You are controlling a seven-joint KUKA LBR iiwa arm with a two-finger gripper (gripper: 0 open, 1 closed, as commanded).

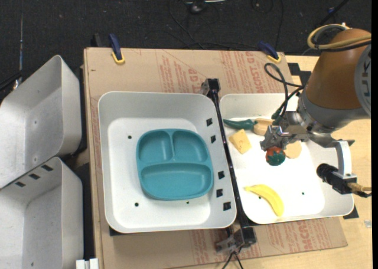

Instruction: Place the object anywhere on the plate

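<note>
Teal and waiting, the plate (175,164) sits in the left bin (112,144) so I can drop something on it. My fingers (274,144) are down in the right bin (313,197), right on top of a small red and green ball thing (274,157). I cannot tell if I am squeezing it yet. A cheese wedge (240,141) and a banana (266,198) lie near

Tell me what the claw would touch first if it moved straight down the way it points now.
Most likely the small red round object, which lies directly under the claw in the right bin. Depth is hard to judge from this slanted view, so it may already be touching it.
</note>
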